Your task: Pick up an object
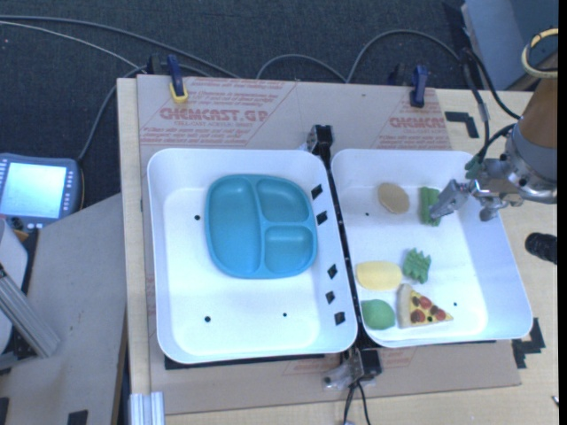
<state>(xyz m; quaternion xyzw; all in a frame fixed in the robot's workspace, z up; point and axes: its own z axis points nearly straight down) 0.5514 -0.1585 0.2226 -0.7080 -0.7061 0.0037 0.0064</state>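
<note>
The right bin (pixel 505 264) holds several toy foods. A tan potato-like piece (pixel 394 197) lies at the back, with a green piece (pixel 430 206) just right of it. Toward the front are a yellow piece (pixel 378 275), a green leafy piece (pixel 416 266), a round green piece (pixel 378 313) and a pizza slice (pixel 423 308). My gripper (pixel 467 206) hangs over the back right of this bin. It is open, its left finger (pixel 448 199) right beside the green piece. Nothing sits between the fingers.
A blue divided plate (pixel 261 226) lies in the left bin (pixel 177 264). A black divider (pixel 330 228) runs between the two bins. Clamps and cables sit along the bench's far edge, and a pendant screen (pixel 35 189) is off to the left.
</note>
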